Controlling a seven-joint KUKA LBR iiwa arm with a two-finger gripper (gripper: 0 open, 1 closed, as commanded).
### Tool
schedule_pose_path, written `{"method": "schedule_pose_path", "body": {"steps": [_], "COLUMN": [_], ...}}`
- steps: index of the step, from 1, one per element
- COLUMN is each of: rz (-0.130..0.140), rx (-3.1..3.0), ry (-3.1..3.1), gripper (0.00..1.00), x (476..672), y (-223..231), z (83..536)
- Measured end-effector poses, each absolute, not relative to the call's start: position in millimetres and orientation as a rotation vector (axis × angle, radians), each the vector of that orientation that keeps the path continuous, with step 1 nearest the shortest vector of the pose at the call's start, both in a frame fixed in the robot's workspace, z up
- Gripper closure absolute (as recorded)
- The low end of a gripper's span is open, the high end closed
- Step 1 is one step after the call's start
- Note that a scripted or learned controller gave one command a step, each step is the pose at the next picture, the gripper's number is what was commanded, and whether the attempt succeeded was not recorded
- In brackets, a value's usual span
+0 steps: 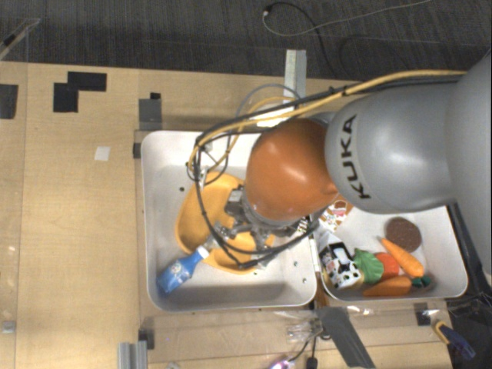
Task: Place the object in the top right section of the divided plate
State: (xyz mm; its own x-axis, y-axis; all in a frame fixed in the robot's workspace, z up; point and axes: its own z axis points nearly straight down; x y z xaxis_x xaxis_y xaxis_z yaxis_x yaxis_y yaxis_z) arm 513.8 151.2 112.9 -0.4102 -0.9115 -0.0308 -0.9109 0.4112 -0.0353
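Pale wooden surface (69,229) under two white bins, dark carpet beyond. Left bin (157,175) as landmark: yellow divided plate (192,214) inside it, blue bottle (178,274) at its near-left corner, touching the plate's near edge; grey arm (400,152) with orange band (288,171) above the plate, covering the pincer (247,223), grip state impossible to tell. Right of that bin, right bin (453,275) with carrots (402,258), green toy (369,266), brown disc (403,234), black-and-white cow (338,266).

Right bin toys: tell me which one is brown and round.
The flat brown disc near the right bin's far side, just under the arm. The others differ: two orange carrots, a green piece and a black-and-white cow toy.
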Motion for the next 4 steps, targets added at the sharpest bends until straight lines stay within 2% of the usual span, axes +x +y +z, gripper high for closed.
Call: {"method": "schedule_pose_path", "body": {"steps": [1, 2, 3, 4], "rz": [-0.012, -0.004, -0.046, -0.016], "rx": [-1.671, -2.089, -2.383, -2.118], "ry": [2.6, 2.344, 1.997, 2.284], "gripper": [1.0, 1.0, 1.0, 1.0], "x": [513.6, 521.5, 502.7, 514.8], "y": [154, 191, 217, 208], "z": [121, 126, 105, 102]}}
